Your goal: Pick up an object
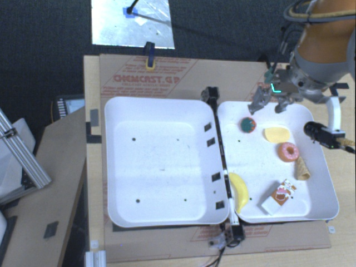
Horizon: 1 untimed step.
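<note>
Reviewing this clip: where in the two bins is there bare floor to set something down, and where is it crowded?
The left bin is bare floor from wall to wall. In the right bin, a free patch lies between the divider, the green-and-red ball, the banana and the small box. The right half is crowded: yellow piece, pink donut, cone. The claw hangs over the far edge.

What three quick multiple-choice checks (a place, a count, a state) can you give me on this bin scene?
1. Where is the banana?
A. left bin
B. right bin, by the divider
C. on the bench

2. How many things lie in the right bin?
A. three
B. nine
C. six

3. The gripper is:
A. above the right bin's far edge, holding nothing
B. gripping the donut
C. over the left bin

Key: 1 B, it lies against the right bin's left wall. 2 C, ball, yellow piece, donut, cone, box, banana. 3 A, nothing sits between its fingers.
</note>
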### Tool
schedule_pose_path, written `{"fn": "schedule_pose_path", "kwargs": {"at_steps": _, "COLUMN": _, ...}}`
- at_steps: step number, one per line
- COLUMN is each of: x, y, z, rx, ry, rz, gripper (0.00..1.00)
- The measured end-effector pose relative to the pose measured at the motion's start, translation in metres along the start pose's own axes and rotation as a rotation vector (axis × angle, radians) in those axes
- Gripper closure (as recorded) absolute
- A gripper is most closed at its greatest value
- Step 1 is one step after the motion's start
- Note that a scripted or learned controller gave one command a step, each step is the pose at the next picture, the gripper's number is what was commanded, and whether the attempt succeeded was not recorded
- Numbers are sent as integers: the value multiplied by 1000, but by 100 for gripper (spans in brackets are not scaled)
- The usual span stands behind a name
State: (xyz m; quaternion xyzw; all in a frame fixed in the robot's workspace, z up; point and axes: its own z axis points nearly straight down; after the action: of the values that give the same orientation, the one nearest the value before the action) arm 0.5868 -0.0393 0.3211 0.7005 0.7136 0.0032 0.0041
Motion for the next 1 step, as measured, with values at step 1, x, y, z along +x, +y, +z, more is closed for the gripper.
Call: {"fn": "schedule_pose_path", "kwargs": {"at_steps": 1, "x": 0, "y": 1, "z": -11, "rx": -4, "ry": 0, "rz": -5, "gripper": 100}}
